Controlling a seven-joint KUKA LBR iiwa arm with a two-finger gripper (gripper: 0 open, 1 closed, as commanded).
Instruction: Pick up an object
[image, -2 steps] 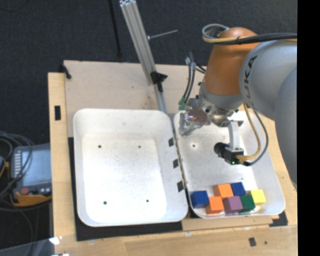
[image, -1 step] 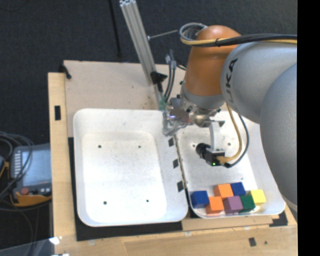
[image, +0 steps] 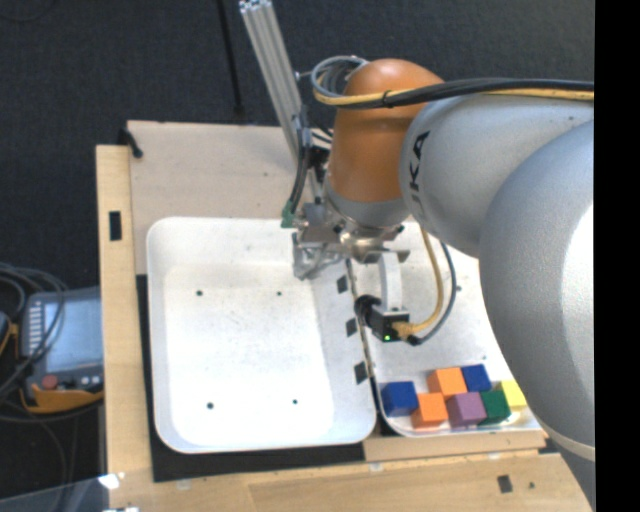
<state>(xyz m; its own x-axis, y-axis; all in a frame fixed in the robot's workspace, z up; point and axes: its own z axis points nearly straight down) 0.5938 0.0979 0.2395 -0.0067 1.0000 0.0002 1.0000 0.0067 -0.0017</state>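
Note:
Several coloured blocks sit at the near end of the right bin (image: 400, 425): a blue block (image: 399, 397), an orange block (image: 431, 408), a purple block (image: 466, 408), a green block (image: 494, 404), a second orange block (image: 449, 380), a second blue block (image: 476, 376) and a yellow block (image: 513, 392). My gripper (image: 312, 258) hangs over the far right corner of the left bin (image: 170, 250), near the divide between the bins and far from the blocks. I see nothing between its fingers.
The grey arm with its orange band (image: 375, 120) covers most of the right bin. A metal rail (image: 275, 70) slants up behind the bench. A handheld controller (image: 60, 345) lies left of the bench.

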